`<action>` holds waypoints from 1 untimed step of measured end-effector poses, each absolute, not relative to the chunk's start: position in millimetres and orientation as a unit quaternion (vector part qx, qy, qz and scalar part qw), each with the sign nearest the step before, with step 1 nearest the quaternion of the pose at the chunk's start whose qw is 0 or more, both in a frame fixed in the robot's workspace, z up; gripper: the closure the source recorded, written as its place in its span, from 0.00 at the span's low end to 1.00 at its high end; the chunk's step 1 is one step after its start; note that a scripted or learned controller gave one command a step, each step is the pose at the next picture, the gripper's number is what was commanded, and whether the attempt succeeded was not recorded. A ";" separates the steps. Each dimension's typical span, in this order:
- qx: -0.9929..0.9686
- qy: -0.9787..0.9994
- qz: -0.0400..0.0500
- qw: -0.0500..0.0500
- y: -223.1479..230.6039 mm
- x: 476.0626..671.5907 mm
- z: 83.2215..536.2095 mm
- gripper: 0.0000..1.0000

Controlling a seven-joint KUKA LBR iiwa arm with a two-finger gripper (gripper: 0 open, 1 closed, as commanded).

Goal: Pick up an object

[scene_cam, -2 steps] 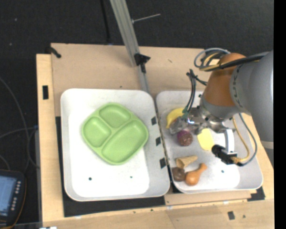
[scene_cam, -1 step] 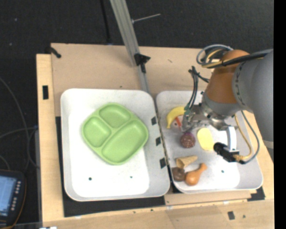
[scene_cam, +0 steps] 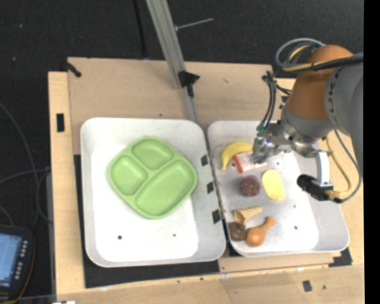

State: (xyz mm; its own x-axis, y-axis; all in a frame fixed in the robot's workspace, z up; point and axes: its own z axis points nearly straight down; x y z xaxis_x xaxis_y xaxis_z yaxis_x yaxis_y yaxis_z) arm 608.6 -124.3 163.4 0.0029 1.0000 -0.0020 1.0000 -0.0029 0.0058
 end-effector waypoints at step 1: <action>0.707 0.707 0.001 0.003 -127.4 607.5 207.5 1.00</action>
